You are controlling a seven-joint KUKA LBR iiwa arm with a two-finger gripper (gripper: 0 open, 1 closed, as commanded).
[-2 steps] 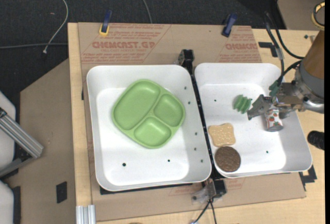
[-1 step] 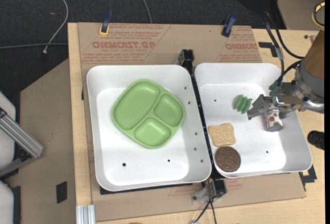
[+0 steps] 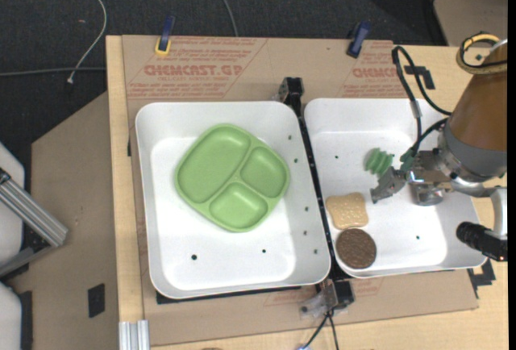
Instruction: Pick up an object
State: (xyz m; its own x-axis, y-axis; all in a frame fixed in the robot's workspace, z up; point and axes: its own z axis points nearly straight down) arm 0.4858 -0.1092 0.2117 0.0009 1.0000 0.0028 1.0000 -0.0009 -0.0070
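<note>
Desk [image 3: 242, 58]: brown board surface with red printed lettering, carrying 2 shallow white bins side by side; 2 blue clamps sit at its far edge.

Left bin [image 3: 161, 260]: holds 1 green divided plate [image 3: 232, 177] with 3 compartments, lying flat near the bin's middle, turned at an angle to the walls.

Right bin [image 3: 347, 118]: holds 3 loose items.
- 1 small green object [image 3: 377, 160], toward the bin's middle, just left of the hand.
- 1 tan cracker-like square [image 3: 348, 210], near the left wall.
- 1 round dark brown disc [image 3: 355, 247], in the near left corner, touching or just overlapping the tan square's near edge.

Arm [image 3: 484, 122]: grey with orange band, entering from the right above the right bin, black cable looped over it.

Hand [image 3: 389, 183]: low over the right bin, pointing left, tips between the green object and the tan square. Whether its fingers are apart or together cannot be told; nothing is seen gripped.
</note>
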